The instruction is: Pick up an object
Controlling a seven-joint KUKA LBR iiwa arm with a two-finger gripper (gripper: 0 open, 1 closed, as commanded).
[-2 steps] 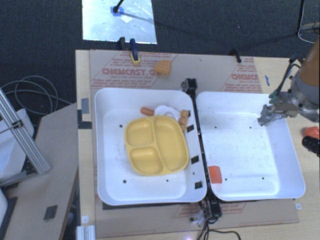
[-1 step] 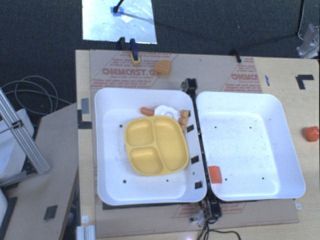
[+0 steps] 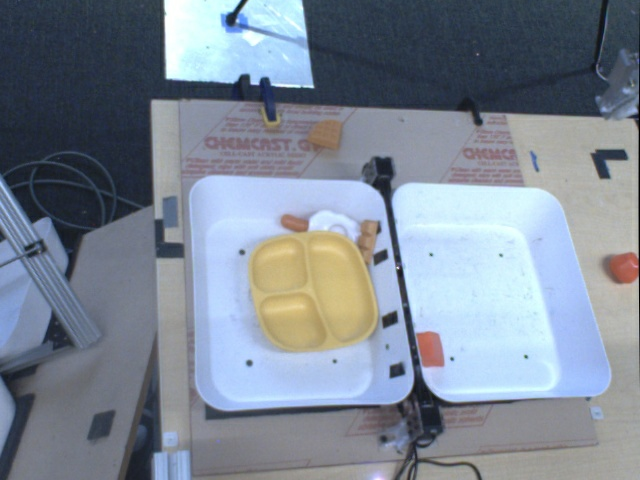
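A yellow divided plate lies in the middle of the left bin. Just behind it sit a small orange sausage-shaped piece, a white cup-like object and a tan block near the bin's right wall. An orange-red block rests at the front left corner of the right bin.
A tan sponge-like block lies on the bench behind the left bin. A red object sits on the bench right of the right bin. A shiny metal sheet lies on the floor beyond. Cables coil at the left.
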